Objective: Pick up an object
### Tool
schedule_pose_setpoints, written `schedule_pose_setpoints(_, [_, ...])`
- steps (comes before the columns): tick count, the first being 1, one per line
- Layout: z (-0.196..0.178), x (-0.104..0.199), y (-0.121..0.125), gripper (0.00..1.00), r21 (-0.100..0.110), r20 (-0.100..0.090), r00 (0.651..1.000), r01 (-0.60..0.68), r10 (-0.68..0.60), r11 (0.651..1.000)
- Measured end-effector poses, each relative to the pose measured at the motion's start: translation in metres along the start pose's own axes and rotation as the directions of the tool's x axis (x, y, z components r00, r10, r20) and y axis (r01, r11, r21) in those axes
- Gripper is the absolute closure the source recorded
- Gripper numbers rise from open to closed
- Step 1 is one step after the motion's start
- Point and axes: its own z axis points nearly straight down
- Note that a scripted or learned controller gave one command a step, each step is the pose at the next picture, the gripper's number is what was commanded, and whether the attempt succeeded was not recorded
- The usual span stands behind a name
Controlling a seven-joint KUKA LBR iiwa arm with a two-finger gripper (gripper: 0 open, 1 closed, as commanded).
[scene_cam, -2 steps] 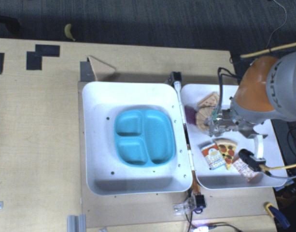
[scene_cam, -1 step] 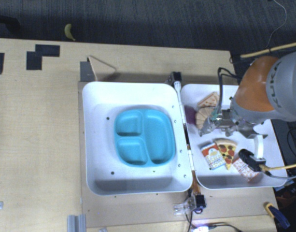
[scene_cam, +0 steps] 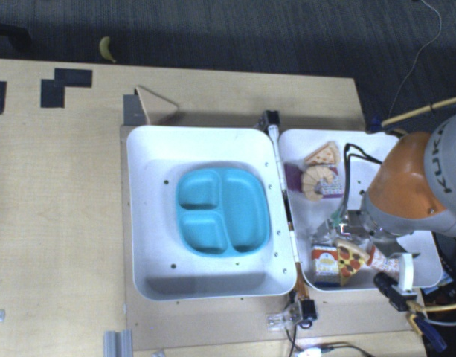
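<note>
Camera view: Two shallow white bins sit side by side on the bench. The left bin (scene_cam: 149, 199) contains one blue divided tray (scene_cam: 222, 210), lying flat near its centre. The right bin (scene_cam: 428, 270) contains several small items: a pizza-slice toy (scene_cam: 322, 155) near the far wall, a round item on a purple card (scene_cam: 320, 182) just beside it, a small red box (scene_cam: 326, 262) and a second pizza-slice toy (scene_cam: 352, 259) near the front wall. The gripper (scene_cam: 347, 227) sits low over the right bin, just above the front items; its state cannot be determined. No item is visibly held.
</note>
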Motion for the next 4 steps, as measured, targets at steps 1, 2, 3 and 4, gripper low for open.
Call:
schedule_pose_setpoints(1, [-0.012, 0.0, 0.003, 1.0, -0.006, 0.0, 1.0, 0.0, 0.0, 1.0])
schedule_pose_setpoints(2, [-0.011, 0.0, 0.002, 0.0, -0.006, 0.0, 1.0, 0.0, 0.0, 1.0])
schedule_pose_setpoints(3, [0.0, 0.015, 0.0, 0.0, -0.001, 0.002, 1.0, 0.0, 0.0, 1.0])
schedule_pose_setpoints(4, [-0.012, 0.015, 0.002, 1.0, -0.008, 0.002, 1.0, 0.001, -0.001, 1.0])
